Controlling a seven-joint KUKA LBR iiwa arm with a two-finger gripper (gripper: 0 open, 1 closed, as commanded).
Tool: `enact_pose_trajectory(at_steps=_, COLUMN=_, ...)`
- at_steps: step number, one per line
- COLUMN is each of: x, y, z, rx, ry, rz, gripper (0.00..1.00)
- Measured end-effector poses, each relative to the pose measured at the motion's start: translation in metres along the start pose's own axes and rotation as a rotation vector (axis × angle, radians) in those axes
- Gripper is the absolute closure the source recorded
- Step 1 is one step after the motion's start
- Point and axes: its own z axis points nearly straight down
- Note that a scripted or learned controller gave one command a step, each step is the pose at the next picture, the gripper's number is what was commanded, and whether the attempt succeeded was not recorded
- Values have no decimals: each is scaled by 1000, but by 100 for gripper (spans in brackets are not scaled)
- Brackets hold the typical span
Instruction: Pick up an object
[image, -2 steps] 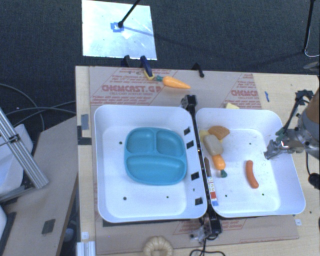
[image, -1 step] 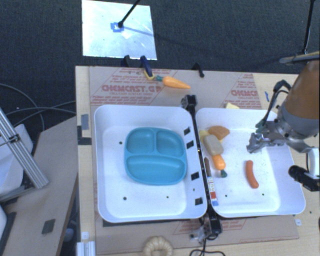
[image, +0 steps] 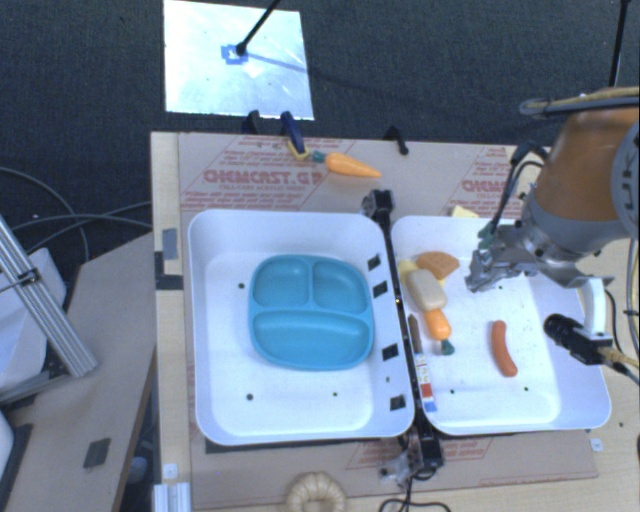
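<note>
Aluminium frame rail (image: 40, 310) at far left, off the bench, slanting from 11 o'clock down to 5 o'clock. Next rightward, left white bin (image: 215, 250), holding a blue divided plate (image: 310, 310) flat at its centre, with two small compartments toward 12 o'clock and one long one toward 6 o'clock. Beyond that bin at 12 o'clock, a shiny foil sheet (image: 238, 58) on the dark floor. On the printed board (image: 250, 175) between sheet and bin, a toy carrot (image: 350, 166) lying well outside both bins, green end toward 9 o'clock.

Right white bin (image: 540, 410) touching the left one along a black clipped seam. Inside, hugging the seam side: a tan bread-like piece (image: 437, 263), then at its 7 o'clock a cream block (image: 425, 290), touching or nearly touching it, then at the block's 5 o'clock a small orange piece (image: 438, 325) with a dark green tip toward 6 o'clock.

Gripper (image: 480, 272) low over the right bin's upper half, just at 3 o'clock of the tan piece, apart from it and with nothing visibly in its grasp. How wide the gripper stands: impossible to tell from this angle.

At the gripper's 5 o'clock, a red-orange sausage (image: 503, 348) alone on bare bin floor, lying roughly along 12 to 6 o'clock, well apart from the seam-side cluster.

Grey arm with orange band (image: 595, 160) entering from 3 o'clock, above the bin's far corner.
</note>
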Motion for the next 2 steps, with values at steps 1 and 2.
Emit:
enact_pose_trajectory(at_steps=1, x=52, y=16, z=8, rx=1, ry=-1, rz=0, gripper=100)
enact_pose_trajectory(at_steps=2, x=103, y=53, z=11, rx=-1, ry=0, rz=-1, gripper=100)
